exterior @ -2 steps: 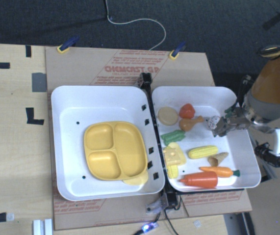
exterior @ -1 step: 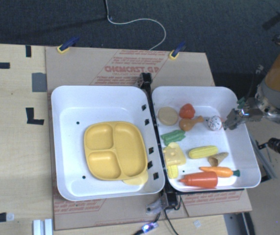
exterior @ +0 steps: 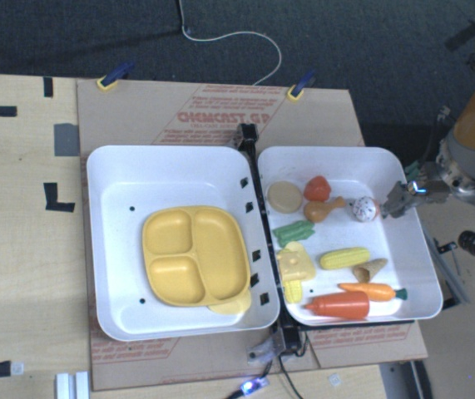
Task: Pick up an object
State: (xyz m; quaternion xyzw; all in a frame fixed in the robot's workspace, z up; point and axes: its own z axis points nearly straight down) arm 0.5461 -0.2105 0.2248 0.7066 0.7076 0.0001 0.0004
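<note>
The right bin (exterior: 412, 248) holds several toy foods: a tan disc (exterior: 285, 195), a red tomato (exterior: 318, 189), a brown drumstick (exterior: 324, 209), a white speckled ball (exterior: 363, 209), a green piece (exterior: 292, 231), a yellow block (exterior: 295, 263), a corn cob (exterior: 344, 258), a cone (exterior: 374, 268), a carrot (exterior: 374, 290) and a red sausage (exterior: 339, 307). My gripper (exterior: 399, 198) hangs over the right bin's right rim, just right of the speckled ball. Nothing shows in its grasp.
The left bin (exterior: 112, 223) holds a yellow divided plate (exterior: 195, 253). Both bins rest on a cardboard sheet (exterior: 212, 115) on the bench. A white cable (exterior: 237, 36) loops across the dark floor behind.
</note>
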